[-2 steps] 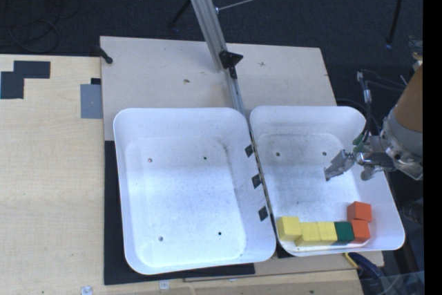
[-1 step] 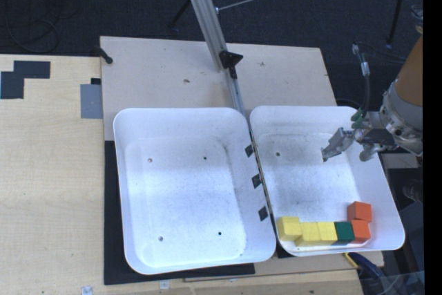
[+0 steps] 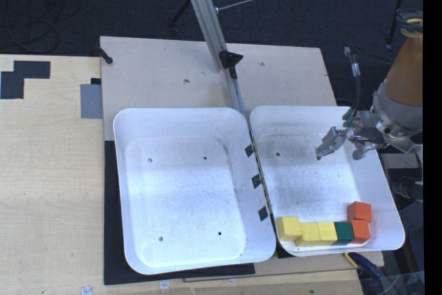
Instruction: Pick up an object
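Note:
Several small blocks line the front edge of the right bin [image 3: 387, 183]: three yellow blocks [image 3: 308, 230], a green block [image 3: 343, 232], and two orange blocks [image 3: 360, 220] in the front right corner. My gripper [image 3: 342, 147] hangs over the far right part of that bin, well behind the blocks. Its fingers [image 3: 327, 144] stand spread apart, open, and nothing is between them.
The left bin [image 3: 124, 148] sits beside the right one, with black clips [image 3: 254, 180] along the shared rim. A slanted aluminium bar [image 3: 207, 17] rises behind the bins. The grey arm with its orange band [image 3: 407, 72] comes in at the right.

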Robot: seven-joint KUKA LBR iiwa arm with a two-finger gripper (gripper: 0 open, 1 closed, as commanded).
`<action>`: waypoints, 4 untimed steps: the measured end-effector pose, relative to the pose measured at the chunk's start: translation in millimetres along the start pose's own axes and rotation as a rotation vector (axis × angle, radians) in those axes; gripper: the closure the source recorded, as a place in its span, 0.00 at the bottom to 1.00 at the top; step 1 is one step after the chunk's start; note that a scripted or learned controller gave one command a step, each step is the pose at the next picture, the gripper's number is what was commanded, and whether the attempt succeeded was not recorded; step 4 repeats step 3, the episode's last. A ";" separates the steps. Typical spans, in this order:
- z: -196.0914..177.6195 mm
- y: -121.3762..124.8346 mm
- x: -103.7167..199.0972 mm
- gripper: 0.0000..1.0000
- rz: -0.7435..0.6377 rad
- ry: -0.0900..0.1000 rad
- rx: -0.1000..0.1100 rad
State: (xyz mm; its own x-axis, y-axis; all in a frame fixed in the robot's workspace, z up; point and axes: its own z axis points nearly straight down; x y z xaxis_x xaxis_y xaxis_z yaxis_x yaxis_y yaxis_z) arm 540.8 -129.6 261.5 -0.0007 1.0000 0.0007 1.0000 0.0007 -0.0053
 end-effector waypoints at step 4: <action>5.5 11.8 -58.5 0.00 -0.003 0.001 -0.001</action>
